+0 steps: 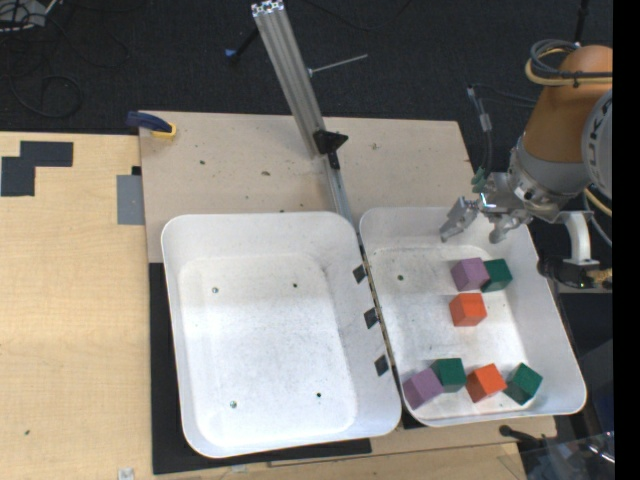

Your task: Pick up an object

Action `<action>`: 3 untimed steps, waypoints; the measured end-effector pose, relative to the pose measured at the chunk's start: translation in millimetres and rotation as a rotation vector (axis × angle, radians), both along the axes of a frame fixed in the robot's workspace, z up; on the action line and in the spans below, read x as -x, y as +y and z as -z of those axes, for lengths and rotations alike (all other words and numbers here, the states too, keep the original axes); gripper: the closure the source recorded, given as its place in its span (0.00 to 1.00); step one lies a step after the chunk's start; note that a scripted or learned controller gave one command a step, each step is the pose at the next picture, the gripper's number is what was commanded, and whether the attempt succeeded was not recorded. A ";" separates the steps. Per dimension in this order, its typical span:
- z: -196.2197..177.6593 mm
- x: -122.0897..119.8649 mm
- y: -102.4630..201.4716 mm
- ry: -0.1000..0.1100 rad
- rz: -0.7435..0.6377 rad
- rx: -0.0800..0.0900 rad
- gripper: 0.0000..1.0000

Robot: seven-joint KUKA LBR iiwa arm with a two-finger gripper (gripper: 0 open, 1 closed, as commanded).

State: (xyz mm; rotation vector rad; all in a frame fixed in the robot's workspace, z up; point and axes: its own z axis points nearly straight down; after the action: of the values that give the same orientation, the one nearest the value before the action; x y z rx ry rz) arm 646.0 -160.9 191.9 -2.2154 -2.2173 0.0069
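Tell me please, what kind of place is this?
Probably a robotics lab bench. A robot arm's gripper hangs above the right white bin holding coloured blocks such as the orange block, and an aluminium post and loose cables stand behind.

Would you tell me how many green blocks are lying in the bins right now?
3, all in the right bin: one beside the upper purple block, one at the near edge, one in the near-right corner.

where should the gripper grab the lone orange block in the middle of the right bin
Come straight down on the orange block, with the gripper closing across its left and right faces. Those sides look free, while the purple block sits just beyond its far side, apparently close, so a front-to-back pinch would probably be crowded.
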 end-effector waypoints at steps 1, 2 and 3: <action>-3.3 -1.1 0.3 -0.005 -0.003 0.002 0.00; 51.6 4.0 -8.9 0.000 0.002 0.001 0.00; 72.0 -4.1 -11.3 -0.037 -0.002 0.012 0.00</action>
State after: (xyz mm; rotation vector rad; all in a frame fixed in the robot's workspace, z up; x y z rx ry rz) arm 650.2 -172.2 119.9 -2.2380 -2.2437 -0.0202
